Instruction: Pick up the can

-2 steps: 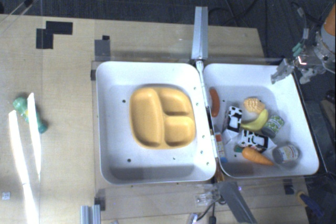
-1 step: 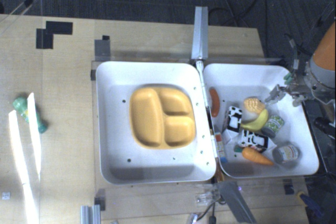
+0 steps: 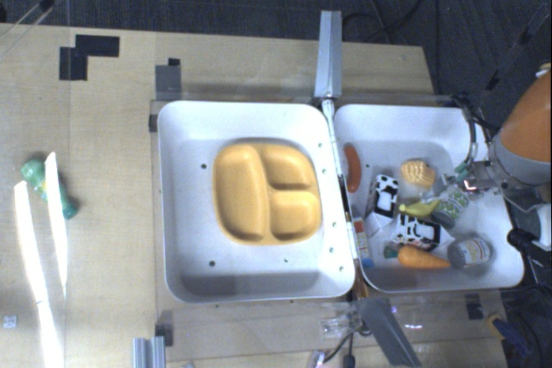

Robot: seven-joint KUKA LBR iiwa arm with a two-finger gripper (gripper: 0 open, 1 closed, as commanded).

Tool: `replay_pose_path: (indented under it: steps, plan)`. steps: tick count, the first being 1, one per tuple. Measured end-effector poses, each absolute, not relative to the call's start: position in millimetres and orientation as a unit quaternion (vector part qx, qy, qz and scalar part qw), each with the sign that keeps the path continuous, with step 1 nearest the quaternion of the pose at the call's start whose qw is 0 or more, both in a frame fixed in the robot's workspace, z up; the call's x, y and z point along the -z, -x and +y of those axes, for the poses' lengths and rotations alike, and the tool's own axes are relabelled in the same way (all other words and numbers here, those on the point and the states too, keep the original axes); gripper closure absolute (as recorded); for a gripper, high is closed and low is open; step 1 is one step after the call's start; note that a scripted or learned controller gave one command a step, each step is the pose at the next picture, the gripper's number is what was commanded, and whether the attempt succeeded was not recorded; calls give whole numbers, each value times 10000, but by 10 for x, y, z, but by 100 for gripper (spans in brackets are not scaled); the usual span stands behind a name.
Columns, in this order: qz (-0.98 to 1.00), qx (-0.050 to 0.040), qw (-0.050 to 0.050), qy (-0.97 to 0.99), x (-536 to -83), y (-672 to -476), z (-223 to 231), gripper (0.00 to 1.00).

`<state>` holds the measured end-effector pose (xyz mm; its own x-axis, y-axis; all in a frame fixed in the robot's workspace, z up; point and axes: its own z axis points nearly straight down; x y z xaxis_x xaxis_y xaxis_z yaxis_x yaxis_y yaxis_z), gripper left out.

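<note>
Right bin [image 3: 414, 123]: can [image 3: 470, 252] sideways (lying)

Can [image 3: 470, 252] lies beside carrot [image 3: 422, 258] in right bin [image 3: 405, 118].

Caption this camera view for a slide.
Arm hangs over the right bin of toy food; can lies beside the carrot.

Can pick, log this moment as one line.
can: lying in right bin, near carrot | gripper: above bin's right side, apart from can | picked: no
</note>
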<state>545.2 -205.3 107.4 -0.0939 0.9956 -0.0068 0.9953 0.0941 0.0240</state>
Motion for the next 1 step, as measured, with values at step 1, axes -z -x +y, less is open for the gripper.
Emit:
replay_pose_path:
  steps: [1]
  plan:
    - [7306,-44,52,-6828,-893,-5104,-2045,0]
